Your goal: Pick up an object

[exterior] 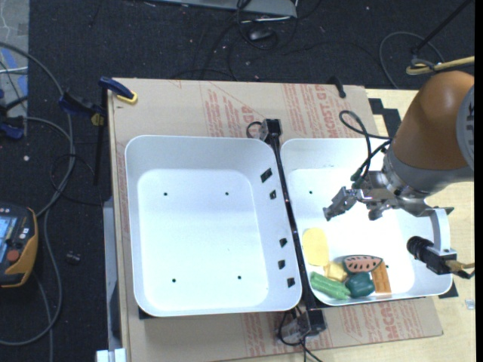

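My gripper [356, 207] hangs over the middle of the right bin [324, 155], its fingers spread open with nothing between them. Below it, along the bin's front edge, lies a cluster of toy foods: a pale yellow piece [315, 246], a watermelon slice [362, 263], a green cucumber [329, 286], a teal piece [360, 285] and an orange carrot [382, 277]. The pale yellow piece is the closest to the gripper, a little down and to the left of it.
The left bin [151, 157] sits beside the right one, parted from it by a black divider rail [285, 210]. Both bins rest on a cardboard sheet [196, 104]. The orange and grey arm [434, 130] comes in over the right bin's right side.
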Action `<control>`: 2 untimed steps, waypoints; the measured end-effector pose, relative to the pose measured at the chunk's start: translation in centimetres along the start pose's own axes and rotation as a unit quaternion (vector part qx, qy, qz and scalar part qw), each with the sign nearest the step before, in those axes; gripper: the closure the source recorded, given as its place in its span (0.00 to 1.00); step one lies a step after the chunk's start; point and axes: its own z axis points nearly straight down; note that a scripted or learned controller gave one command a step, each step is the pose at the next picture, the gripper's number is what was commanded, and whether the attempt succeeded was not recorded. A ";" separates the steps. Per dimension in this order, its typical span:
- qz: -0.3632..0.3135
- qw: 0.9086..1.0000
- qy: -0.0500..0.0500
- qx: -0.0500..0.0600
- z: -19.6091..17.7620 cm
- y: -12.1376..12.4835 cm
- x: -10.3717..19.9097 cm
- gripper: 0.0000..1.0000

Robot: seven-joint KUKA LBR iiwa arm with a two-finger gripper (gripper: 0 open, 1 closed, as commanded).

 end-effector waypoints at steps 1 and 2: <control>0.000 1.000 0.000 -0.003 -0.3 0.1 0.0 0.00; 0.000 1.000 0.000 -0.001 4.1 0.7 -0.2 0.00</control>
